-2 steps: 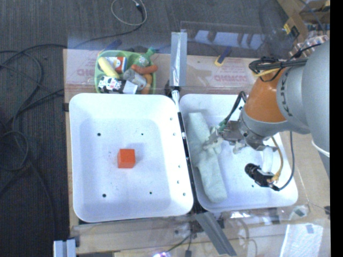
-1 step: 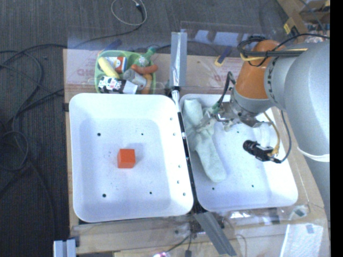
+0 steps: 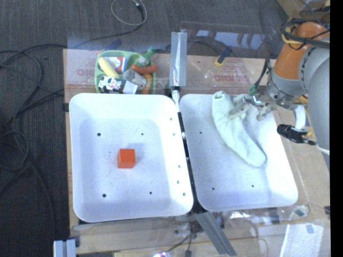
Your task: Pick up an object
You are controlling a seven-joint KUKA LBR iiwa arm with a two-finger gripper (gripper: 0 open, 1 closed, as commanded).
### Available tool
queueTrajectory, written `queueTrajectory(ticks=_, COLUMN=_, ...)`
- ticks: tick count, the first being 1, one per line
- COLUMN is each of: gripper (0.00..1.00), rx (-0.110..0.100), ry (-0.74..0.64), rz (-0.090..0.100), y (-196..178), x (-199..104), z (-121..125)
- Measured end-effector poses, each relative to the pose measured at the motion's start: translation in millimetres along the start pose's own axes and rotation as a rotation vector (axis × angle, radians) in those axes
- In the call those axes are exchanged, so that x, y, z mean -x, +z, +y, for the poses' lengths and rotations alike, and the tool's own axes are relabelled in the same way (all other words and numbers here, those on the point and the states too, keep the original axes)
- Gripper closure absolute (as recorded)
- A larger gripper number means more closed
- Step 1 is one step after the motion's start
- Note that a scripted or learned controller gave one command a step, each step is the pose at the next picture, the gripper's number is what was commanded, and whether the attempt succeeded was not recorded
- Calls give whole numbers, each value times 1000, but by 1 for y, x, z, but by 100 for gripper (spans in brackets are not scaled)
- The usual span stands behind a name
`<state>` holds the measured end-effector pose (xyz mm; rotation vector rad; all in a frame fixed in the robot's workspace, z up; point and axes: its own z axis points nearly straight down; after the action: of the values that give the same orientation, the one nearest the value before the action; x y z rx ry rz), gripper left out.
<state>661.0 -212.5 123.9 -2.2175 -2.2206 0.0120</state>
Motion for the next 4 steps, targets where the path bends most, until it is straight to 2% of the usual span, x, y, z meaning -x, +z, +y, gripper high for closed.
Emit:
queueTrajectory(ticks=1, gripper=0, rx=-1, ry=196, rz=1, y=-100, x=12, z=-41)
queueTrajectory(ticks=2, gripper=0, rx=-2, ry=217, rz=0, y=-13, x=0, z=6)
queueTrajectory(ticks=3, gripper=0, rx=5, ry=-80, rz=0, y=30, x=-31, z=8)
queueTrajectory(ticks=4, gripper=100, rx=0, ry=-84, rz=1, y=24, x=-32, z=8)
